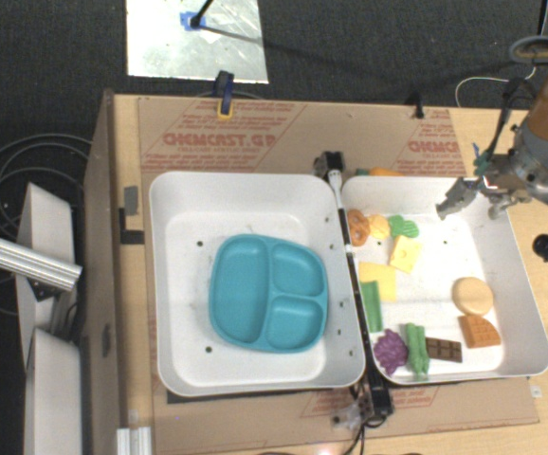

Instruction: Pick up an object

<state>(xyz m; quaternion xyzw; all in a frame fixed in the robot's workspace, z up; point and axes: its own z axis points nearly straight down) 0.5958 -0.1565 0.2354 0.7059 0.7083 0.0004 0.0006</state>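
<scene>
- The tabletop (283, 126) is seen carrying two white bins; the left bin (174, 216), far left of the pincer (471, 195), holds a blue divided plate (269, 292).
- The right bin (520, 282) lies beneath the pincer, which hangs over its upper right part with fingers spread and nothing between them.
- A likely target is judged to be the round tan bun (473, 295), below the pincer and well apart from it; smooth and domed, it could slip out.
- The purple grapes (391, 349) and brown chocolate bar (444, 351) are crowded against other pieces lower left, so a neighbour could be nudged.
</scene>
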